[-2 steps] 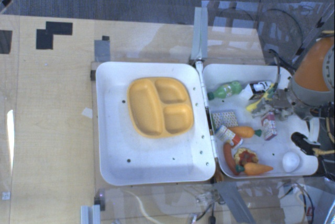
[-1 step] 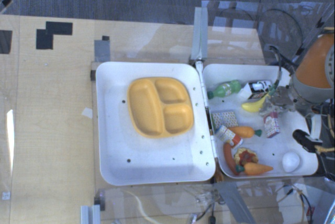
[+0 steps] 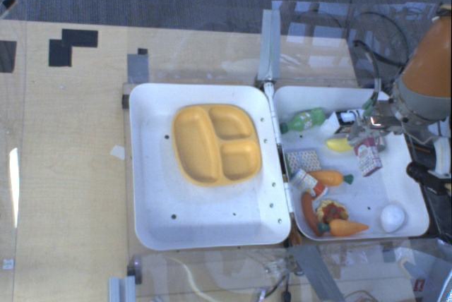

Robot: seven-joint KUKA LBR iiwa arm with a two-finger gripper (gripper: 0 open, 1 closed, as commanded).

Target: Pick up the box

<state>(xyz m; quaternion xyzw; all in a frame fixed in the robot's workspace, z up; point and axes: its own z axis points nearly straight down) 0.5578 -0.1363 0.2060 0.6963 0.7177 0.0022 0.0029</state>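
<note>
The box point(image 3: 369, 158) is a small red and white carton lying in the right bin point(image 3: 417, 226), near its far right side. My gripper point(image 3: 368, 130) hangs just above the carton's far end, under the grey wrist and orange band that reach in from the right. In this slanted view the gripper overlaps the top of the carton, and I cannot make out whether they touch. A second small item, a checkered packet point(image 3: 302, 159), lies near the bin's left wall.
Around the carton lie a yellow fruit point(image 3: 339, 145), a green bottle point(image 3: 305, 118), two carrots point(image 3: 327, 178) point(image 3: 346, 227), a red-capped bottle point(image 3: 308, 183), a sausage point(image 3: 308, 212) and a white ball point(image 3: 392, 217). The left bin point(image 3: 152, 223) holds a yellow divided plate point(image 3: 215, 143).
</note>
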